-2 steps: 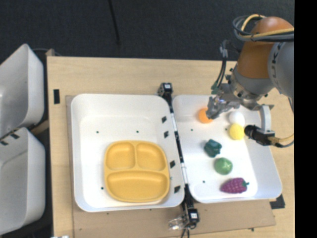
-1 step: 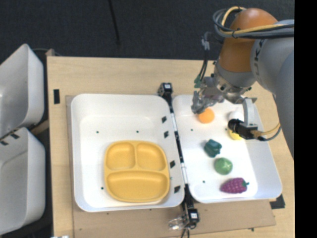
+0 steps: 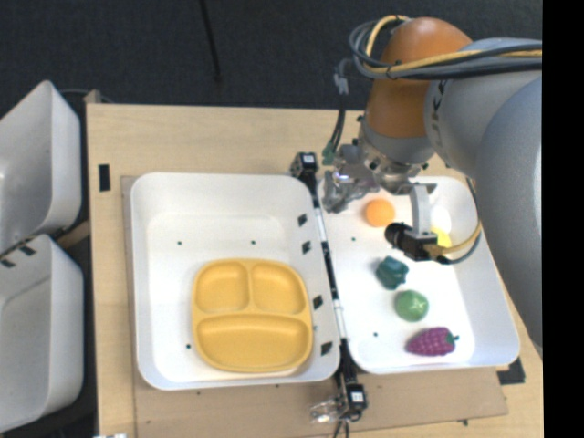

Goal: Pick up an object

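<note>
The right bin (image 3: pixel 484 322) holds an orange ball (image 3: pixel 379 212), a teal block (image 3: pixel 392 272), a green apple (image 3: pixel 411 306) and a purple bunch of grapes (image 3: pixel 431 341). A small yellow piece (image 3: pixel 443 237) shows beside a black part of the arm. My gripper (image 3: pixel 370 185) hangs over the far left corner of the right bin, just above and left of the orange ball. The wrist hides most of it. I see nothing held in it.
In the left bin (image 3: pixel 164 245) lies a yellow divided plate (image 3: pixel 251 316), toward the near side. A ridge with black clips (image 3: pixel 324 254) separates the two bins. The grey arm covers the far right of the right bin.
</note>
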You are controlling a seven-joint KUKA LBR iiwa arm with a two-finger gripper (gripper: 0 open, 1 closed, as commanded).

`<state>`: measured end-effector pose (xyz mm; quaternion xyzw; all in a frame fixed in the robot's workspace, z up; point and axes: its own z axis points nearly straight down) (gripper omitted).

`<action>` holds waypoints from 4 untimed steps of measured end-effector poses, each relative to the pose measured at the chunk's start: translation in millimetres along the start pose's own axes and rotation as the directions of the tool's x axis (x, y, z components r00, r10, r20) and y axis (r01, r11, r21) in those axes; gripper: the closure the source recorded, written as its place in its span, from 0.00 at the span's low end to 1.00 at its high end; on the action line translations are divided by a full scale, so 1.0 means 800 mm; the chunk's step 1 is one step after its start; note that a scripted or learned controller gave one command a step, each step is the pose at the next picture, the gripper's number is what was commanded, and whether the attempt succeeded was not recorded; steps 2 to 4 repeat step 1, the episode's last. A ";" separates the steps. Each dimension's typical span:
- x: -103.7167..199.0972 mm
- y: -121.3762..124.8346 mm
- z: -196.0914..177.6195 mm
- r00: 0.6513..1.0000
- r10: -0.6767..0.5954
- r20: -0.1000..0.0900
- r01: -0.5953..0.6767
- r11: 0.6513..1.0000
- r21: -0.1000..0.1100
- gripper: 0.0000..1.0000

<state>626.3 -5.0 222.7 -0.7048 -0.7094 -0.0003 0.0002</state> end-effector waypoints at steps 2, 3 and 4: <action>0.078 0.008 -0.001 1.000 -0.002 -0.001 0.002 1.000 -0.002 1.00; 0.078 0.008 -0.001 1.000 -0.002 -0.001 0.002 1.000 -0.002 1.00; 0.078 0.008 -0.001 1.000 -0.002 -0.001 0.002 1.000 -0.002 1.00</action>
